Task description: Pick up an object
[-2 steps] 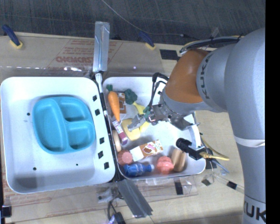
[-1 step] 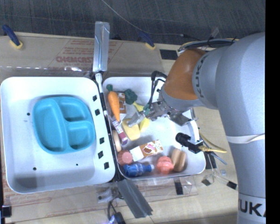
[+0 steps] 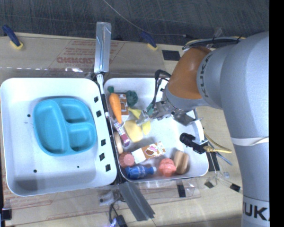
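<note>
The right bin (image 3: 199, 171) holds several toy foods. An orange carrot (image 3: 115, 107) lies along its left wall, with a green item (image 3: 131, 97) at the back. A yellow lemon (image 3: 134, 130) sits in the middle, a smaller yellow piece (image 3: 135, 112) just behind it. My gripper (image 3: 147, 117) hangs low over these two yellow items, at their right side. The wrist covers the bin's back right part.
Toward the front lie a small carton (image 3: 149, 151), a red ball (image 3: 167, 167), a brown bun (image 3: 181, 161), a blue bottle (image 3: 139, 172) and a pink tube (image 3: 121, 132). The left bin (image 3: 14, 122) holds a blue divided tray (image 3: 64, 124).
</note>
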